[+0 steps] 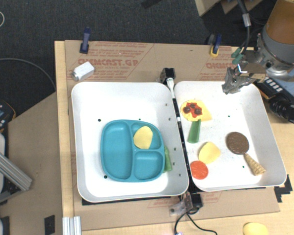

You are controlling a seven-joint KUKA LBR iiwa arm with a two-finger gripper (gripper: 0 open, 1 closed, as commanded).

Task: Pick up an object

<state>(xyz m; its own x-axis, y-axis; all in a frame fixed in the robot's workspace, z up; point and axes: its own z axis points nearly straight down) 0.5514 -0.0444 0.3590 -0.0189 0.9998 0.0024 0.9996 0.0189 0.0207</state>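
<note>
Glossy round brown ice-cream scoop (237, 143) tops ridged cone (255, 165).

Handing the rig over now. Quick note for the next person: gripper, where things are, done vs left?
Gripper: over the far edge of the right bin, nothing between its fingers; open or shut not readable.
Right bin: pizza slice, green stick, yellow piece, red disc, ice cream cone.
Left bin: teal tray with a yellow piece in it.
Done: no pick yet.
Left: descend, grasp, lift.

Arm (284, 18) cut off right; yellow object (255, 228) cropped below.
</note>
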